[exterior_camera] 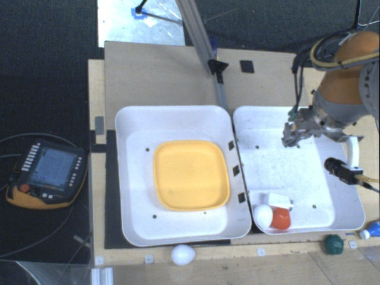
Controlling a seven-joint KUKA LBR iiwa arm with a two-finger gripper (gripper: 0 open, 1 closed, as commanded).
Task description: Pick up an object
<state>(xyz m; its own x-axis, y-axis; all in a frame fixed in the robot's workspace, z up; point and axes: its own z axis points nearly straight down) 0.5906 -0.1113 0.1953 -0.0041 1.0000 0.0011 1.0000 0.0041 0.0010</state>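
A yellow square plate (192, 174) lies in the left bin (133, 159). At the near edge of the right bin (309, 177) sit a white egg-shaped object (262, 214), a red-orange object (281, 218) and a small white block (279, 200), all touching or close together. My gripper (291, 135) hangs over the far part of the right bin, well away from those objects, with nothing visible between its fingers. The view is too small to show how the gripper stands.
A white egg (183, 255) lies on the bench in front of the left bin. A dark green ball (333, 244) sits off the right bin's near corner. A teach pendant (44, 173) rests at the left. A metal pole (199, 31) slants across the back.
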